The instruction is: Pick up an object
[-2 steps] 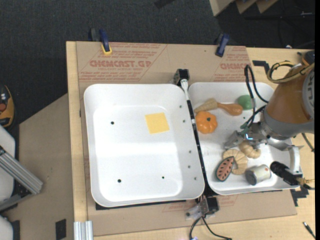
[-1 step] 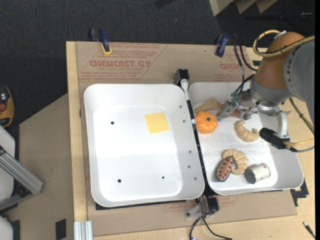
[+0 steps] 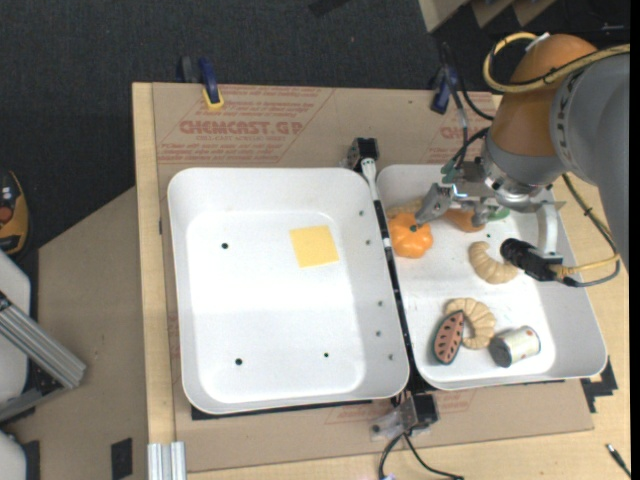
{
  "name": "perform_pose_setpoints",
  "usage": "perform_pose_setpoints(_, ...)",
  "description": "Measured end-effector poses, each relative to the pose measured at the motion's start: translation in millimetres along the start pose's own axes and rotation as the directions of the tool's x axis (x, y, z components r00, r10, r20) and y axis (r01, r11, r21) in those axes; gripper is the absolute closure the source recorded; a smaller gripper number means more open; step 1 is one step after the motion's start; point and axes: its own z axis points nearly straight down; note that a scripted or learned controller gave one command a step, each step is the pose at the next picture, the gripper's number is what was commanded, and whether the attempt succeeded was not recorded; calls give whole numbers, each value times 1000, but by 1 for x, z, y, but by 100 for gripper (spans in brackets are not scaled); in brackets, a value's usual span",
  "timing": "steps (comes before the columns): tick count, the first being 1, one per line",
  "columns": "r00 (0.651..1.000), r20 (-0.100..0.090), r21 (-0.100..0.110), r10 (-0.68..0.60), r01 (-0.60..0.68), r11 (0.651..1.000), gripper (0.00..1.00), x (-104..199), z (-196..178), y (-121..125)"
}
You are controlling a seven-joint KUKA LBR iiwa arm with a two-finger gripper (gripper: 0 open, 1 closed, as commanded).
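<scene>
- Your arm (image 3: 560, 88) reaches in from the right, orange band above the wrist.
- Your gripper (image 3: 452, 200) hangs low, fingers pointing left.

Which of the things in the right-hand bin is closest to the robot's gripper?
The orange pepper, just below-left of the gripper; the others lie nearer the bin's front.

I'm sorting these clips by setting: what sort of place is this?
Probably a robotics lab's grasping test bench: two white bins clamped side by side on a board, a grey and orange arm reaching in, and toy food such as an orange pepper.
</scene>
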Motion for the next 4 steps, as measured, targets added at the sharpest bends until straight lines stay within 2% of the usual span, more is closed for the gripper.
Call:
perform_pose_setpoints(1, 1000, 1, -9, -6, 6, 1000, 0, 9, 36, 37)
perform_pose_setpoints(2, 1000, 1, -12, 0, 0, 1000, 0, -13, 37, -3)
perform_pose_setpoints(3, 1000, -2, 2, 0, 0, 1000, 0, -12, 42, -55)
perform_pose_setpoints(4, 1000, -3, 2, 0, 0, 1000, 0, 8, 43, -102)
